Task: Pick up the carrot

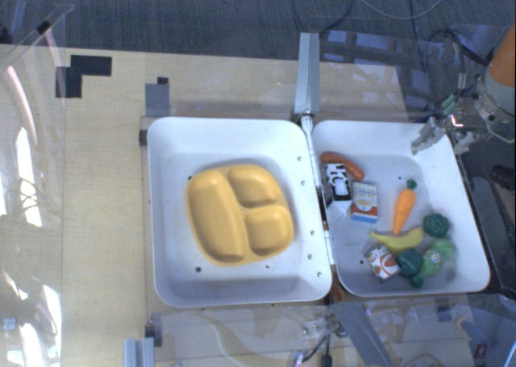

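Note:
The carrot [403, 209] is orange with a green top and lies nearly upright in the picture, in the middle of the right bin [468, 277]. My gripper [445, 139] hangs over the bin's far right corner, up and to the right of the carrot and well apart from it. Its two fingers are spread, so it is open, with nothing between them.
Around the carrot lie a small carton [364, 201], a banana [397, 239], a green broccoli [436, 225], more green toys [418, 265], a can [379, 262], a sausage [343, 166] and a black-and-white item [339, 185]. A yellow divided plate [240, 212] sits in the left bin [169, 277].

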`<action>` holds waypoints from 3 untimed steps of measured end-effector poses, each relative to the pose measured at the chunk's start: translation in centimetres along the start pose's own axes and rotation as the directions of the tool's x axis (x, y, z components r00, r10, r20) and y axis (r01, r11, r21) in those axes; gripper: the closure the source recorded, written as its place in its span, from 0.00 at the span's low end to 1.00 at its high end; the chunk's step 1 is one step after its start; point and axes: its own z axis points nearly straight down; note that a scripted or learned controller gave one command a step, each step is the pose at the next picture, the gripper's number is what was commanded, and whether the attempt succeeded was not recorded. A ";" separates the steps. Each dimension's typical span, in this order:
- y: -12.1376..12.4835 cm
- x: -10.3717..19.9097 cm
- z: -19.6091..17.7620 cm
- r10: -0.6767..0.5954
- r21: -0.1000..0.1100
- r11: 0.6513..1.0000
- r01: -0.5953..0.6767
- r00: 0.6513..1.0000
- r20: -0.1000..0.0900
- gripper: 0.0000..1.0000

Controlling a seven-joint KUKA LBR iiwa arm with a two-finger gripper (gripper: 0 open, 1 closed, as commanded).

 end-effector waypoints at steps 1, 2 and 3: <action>-3.3 -0.8 12.5 -0.217 -0.003 0.976 0.217 0.976 0.001 0.00; -3.1 -0.7 11.3 -0.218 -0.009 0.976 0.218 0.976 0.004 1.00; 0.7 3.2 1.8 0.027 -0.002 1.000 -0.027 1.000 0.000 1.00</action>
